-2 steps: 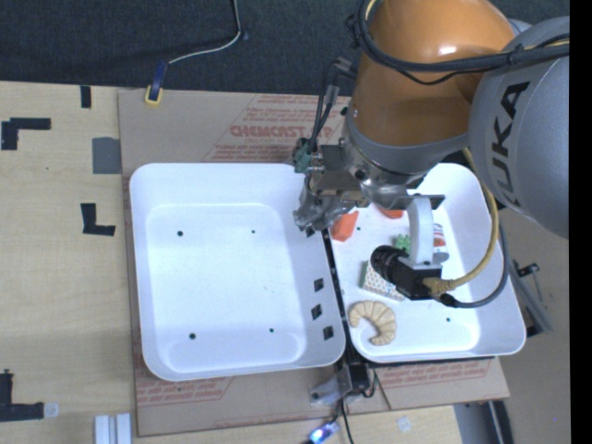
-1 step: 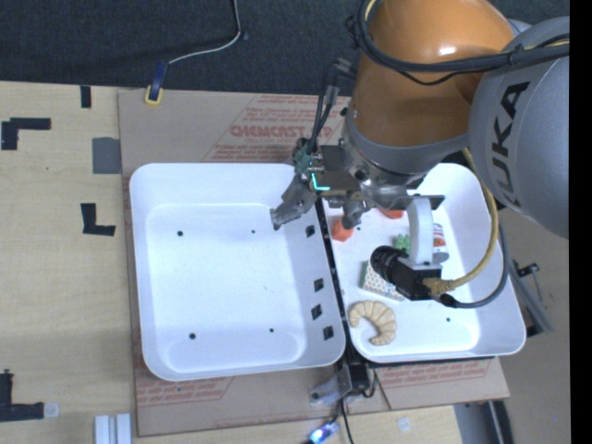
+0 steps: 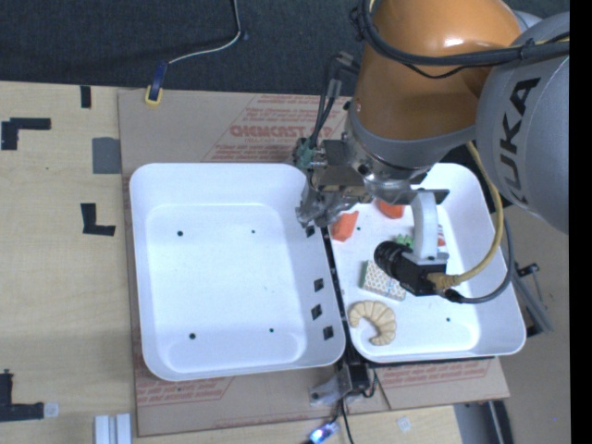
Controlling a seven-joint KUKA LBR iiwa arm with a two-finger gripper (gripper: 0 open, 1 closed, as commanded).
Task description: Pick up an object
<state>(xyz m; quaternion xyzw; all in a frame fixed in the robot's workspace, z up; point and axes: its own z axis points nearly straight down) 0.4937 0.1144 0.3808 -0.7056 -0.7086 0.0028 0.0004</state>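
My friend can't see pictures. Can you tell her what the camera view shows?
A big grey and orange robot arm reaches over the right white bin, its end effector low near the wall between the two bins. A croissant, a patterned wafer and an orange piece lie in that bin.

A pale wood-grain table fills the lower and left parts of the view, marked with small black angle shapes at about 9 o'clock and a grey square toward 10 o'clock. A brown cardboard sheet with red printing lies on it near the centre. Along the top, from 10 to 12 o'clock, runs dark carpet, crossed by a thin pale cable ending in a yellow-and-blue clip. Light is even and soft.
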